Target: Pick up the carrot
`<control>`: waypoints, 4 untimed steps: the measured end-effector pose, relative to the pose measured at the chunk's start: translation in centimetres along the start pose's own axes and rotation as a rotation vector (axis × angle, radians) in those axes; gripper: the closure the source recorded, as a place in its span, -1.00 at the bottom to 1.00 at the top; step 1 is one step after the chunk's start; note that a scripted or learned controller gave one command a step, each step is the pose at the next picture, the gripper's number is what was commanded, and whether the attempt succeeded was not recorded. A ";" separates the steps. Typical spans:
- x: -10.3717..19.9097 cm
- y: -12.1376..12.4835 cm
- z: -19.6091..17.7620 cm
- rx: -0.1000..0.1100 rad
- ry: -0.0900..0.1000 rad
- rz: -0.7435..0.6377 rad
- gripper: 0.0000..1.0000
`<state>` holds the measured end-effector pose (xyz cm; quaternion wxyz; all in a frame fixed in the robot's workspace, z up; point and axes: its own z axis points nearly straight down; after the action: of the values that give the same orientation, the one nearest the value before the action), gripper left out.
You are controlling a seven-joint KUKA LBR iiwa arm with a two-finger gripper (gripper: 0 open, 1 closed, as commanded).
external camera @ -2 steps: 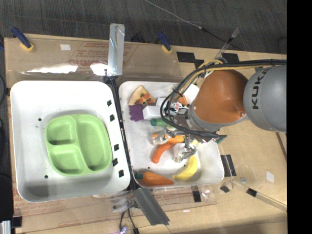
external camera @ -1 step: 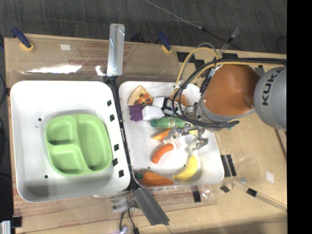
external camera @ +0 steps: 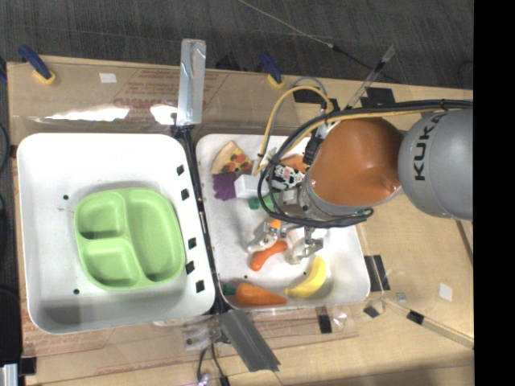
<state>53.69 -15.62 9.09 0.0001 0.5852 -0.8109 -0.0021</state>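
While the grey KUKA arm with its orange band (external camera: pixel 354 163) reaches over the right shallow white bin (external camera: pixel 354 273), the left shallow white bin (external camera: pixel 40 215) holds a light green three-compartment plastic tray (external camera: pixel 129 237). Its two-finger gripper (external camera: pixel 286 240) hangs low in the right bin, fingers apart, over an orange drumstick-shaped toy (external camera: pixel 268 256). At that bin's front edge lies the orange carrot (external camera: pixel 256 295), untouched, tip meeting a yellow toy banana (external camera: pixel 312 279). Near the back wall sit a pizza-slice toy (external camera: pixel 232 158) and a purple block-like toy (external camera: pixel 223 186).

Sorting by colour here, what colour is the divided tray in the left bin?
Light green, plain. The divided tray shows best in the camera view, in the left bin.
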 end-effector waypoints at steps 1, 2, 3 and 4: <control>-0.1 0.0 -1.0 0.000 -0.001 -0.004 1.00; 2.0 0.3 -12.5 0.011 0.003 -0.202 1.00; 3.8 -5.4 -15.8 0.007 0.002 -0.162 1.00; 7.1 4.0 -18.5 0.006 0.003 -0.105 1.00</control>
<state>47.71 -21.11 27.59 -0.0002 0.6269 -0.7791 0.0011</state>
